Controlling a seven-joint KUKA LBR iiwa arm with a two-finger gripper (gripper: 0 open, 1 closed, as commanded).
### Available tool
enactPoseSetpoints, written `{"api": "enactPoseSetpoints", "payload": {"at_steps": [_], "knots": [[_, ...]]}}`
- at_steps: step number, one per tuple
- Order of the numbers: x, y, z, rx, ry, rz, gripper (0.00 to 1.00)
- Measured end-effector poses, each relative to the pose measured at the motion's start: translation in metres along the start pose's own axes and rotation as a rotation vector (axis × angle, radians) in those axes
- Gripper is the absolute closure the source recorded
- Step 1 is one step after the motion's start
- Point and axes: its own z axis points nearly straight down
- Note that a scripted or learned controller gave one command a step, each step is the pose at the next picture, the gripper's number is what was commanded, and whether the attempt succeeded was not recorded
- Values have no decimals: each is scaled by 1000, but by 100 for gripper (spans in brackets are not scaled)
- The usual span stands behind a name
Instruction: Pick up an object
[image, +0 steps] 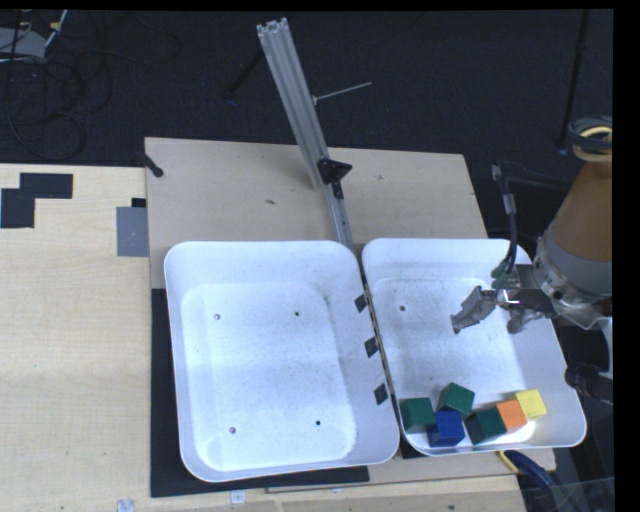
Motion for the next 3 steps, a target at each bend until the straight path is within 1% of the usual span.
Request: {"api": "enactPoseSetpoints", "payload": {"at_steps": [1, 2, 3], "knots": [[-23, 46, 16, 0, -2, -2, 0], [-38, 73, 14, -1, -1, -3, 0], [-50, 100, 24, -1, -2, -6, 0]]}}
